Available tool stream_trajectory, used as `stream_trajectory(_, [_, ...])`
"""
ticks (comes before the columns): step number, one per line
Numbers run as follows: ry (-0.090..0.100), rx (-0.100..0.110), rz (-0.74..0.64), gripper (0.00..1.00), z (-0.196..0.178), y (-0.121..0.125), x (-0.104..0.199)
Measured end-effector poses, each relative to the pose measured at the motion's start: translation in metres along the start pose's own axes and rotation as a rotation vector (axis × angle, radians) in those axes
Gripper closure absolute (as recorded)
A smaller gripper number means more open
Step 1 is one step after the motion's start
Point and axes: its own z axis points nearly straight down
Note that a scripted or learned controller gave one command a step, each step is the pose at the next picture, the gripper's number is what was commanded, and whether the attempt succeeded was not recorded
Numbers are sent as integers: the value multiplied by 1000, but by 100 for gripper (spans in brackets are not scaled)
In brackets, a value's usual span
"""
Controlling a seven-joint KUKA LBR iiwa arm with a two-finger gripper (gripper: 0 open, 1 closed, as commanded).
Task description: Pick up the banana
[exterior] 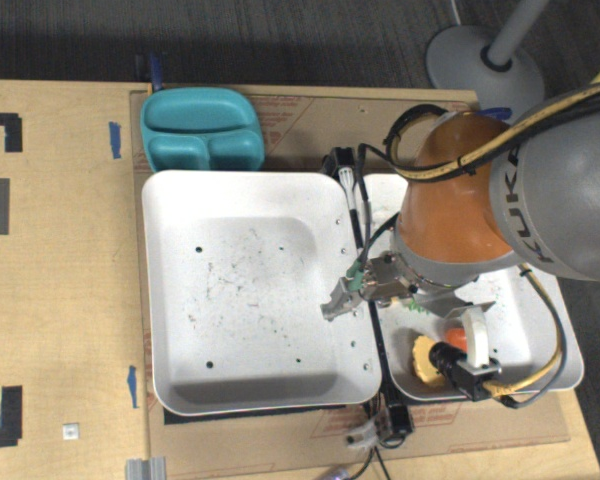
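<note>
Part of the yellow banana (422, 358) shows in the right bin (540, 318), near its front left corner, partly covered by a black fitting and cables. The gripper (344, 296) hangs off the grey and orange wrist over the right rim of the left bin (180, 268). It is to the left of and a little behind the banana, apart from it. Nothing is visibly held in it. The arm's bulk hides most of the right bin.
A teal divided tray (202, 128) stands behind the left bin. A small orange-red object (458, 335) and a green bit (413, 306) lie beside the banana. Black cables (365, 258) run along the divide between the bins. A grey lamp base (475, 58) stands at the back right.
</note>
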Motion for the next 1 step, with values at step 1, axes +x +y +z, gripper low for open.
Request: stream_trajectory(1, [-1,-1,-24,0,103,11,75])
